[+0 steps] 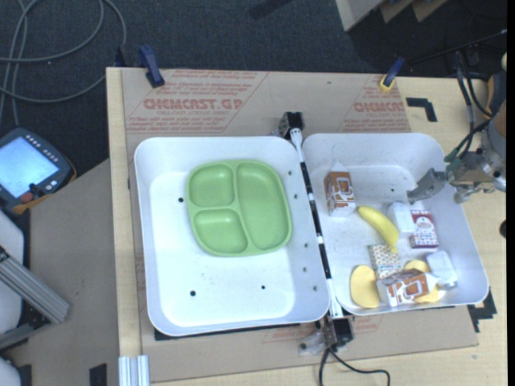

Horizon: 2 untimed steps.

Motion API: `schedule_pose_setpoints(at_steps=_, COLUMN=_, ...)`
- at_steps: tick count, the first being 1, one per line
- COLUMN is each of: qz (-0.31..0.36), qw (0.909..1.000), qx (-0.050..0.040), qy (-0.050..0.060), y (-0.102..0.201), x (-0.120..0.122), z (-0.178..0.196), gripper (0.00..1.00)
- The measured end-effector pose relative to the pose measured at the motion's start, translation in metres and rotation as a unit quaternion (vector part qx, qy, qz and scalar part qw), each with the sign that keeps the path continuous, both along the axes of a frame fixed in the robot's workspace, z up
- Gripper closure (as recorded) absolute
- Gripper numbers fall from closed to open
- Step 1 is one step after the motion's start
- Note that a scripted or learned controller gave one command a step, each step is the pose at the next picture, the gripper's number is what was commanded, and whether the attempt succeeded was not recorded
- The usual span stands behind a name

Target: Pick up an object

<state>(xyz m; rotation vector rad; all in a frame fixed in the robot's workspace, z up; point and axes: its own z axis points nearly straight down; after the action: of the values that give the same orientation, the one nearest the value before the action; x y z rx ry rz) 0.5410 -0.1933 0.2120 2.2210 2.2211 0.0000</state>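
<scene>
Bench board reads "CHEMCAST GP" in red. Gripper hangs over right bin's right edge, fingers' state unclear. Banana lies mid-bin; carton print unreadable.

My bench, brown board printed with red letters; two white bins side by side on it, left bin, right bin
</scene>
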Motion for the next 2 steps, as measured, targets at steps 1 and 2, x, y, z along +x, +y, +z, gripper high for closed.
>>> schedule_pose_setpoints(at_steps=1, qz=0.001, qw=1.0, qx=0.0, qy=-0.001, y=0.029, x=0.017, z=-0.127, gripper=0.0)
schedule_pose_setpoints(at_steps=2, qz=0.0, qw=1.0, qx=0.0008, qy=0.001, y=0.085, x=0.002, z=-0.128, gripper=0.0)
